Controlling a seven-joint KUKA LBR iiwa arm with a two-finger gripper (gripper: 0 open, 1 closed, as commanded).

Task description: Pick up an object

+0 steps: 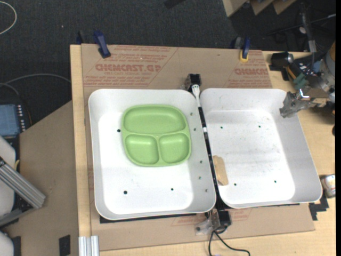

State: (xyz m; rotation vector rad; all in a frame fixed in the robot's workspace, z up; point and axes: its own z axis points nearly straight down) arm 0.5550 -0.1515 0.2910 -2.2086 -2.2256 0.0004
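Tool: we see the tool (292,104) at the right edge, over the upper right corner of the right bin (298,185); we cannot tell how far it is open, and we see nothing in it.
Right bin: a small tan wooden piece (220,170) lies at its left wall.
Left bin: the left bin (106,191) holds a green divided plate (156,134), lying flat in its upper half, well apart from the tool.
Counter: both bins rest on a brown board (133,65).
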